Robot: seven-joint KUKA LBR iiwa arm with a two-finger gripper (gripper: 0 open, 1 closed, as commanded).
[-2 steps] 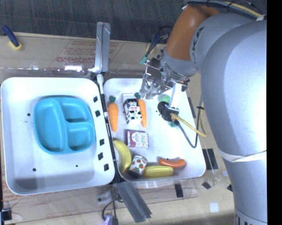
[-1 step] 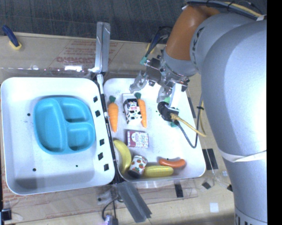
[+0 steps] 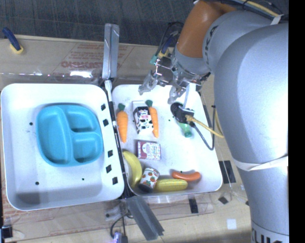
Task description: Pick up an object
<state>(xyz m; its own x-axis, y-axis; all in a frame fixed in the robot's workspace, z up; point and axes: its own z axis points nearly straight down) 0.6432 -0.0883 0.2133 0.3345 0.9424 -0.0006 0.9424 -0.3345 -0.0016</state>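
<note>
My gripper (image 3: 160, 91) hangs over the back of the right bin (image 3: 213, 161), its two fingers spread apart with nothing between them, so it is open. Just in front of it lie a small cow-print carton (image 3: 142, 118) and a carrot (image 3: 154, 121) side by side. A second carrot (image 3: 122, 125) rests along the bin's left wall. A maroon box (image 3: 148, 150) sits mid-bin. At the front are a banana (image 3: 132, 167), a spotted round toy (image 3: 150, 176), a yellow-green piece (image 3: 170, 185) and a red sausage (image 3: 186, 175). A green item (image 3: 187, 131) lies to the right.
The left bin (image 3: 15, 151) holds a blue compartment tray (image 3: 70, 134). A grey divider bar (image 3: 111, 52) stands between the bins at the back. A black part with a yellow cable (image 3: 203, 126) trails from the wrist over the right bin. The arm's bulk covers the right side.
</note>
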